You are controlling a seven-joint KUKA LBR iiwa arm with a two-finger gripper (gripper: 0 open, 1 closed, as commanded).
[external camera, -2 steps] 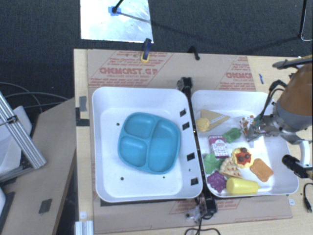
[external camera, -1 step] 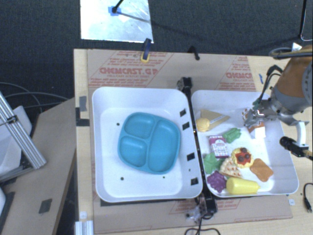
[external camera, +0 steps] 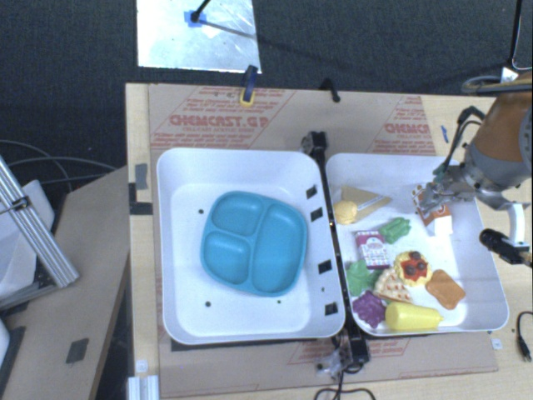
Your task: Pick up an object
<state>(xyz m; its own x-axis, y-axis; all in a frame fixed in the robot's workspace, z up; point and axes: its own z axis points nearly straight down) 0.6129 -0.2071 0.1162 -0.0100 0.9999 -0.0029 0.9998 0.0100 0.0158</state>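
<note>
The right white bin (external camera: 491, 307) holds several toy foods: a beige wedge (external camera: 362, 197), a yellow ball (external camera: 346, 212), a green piece (external camera: 396, 229), a maroon and white carton (external camera: 371, 248), a pizza slice (external camera: 406, 272), an orange bread piece (external camera: 445, 288), purple grapes (external camera: 370, 308) and a yellow fruit (external camera: 412, 315). My gripper (external camera: 429, 198) is low over the bin's far right part. A small orange and white item (external camera: 439, 218) lies right below it, touching or nearly touching it.
The left white bin (external camera: 179, 223) carries a blue divided plate (external camera: 253, 242). A black hinge strip (external camera: 326, 223) runs between the bins. A black arm part (external camera: 504, 247) juts over the right bin's right rim. A yellow clip (external camera: 248, 90) sits on the cardboard behind.
</note>
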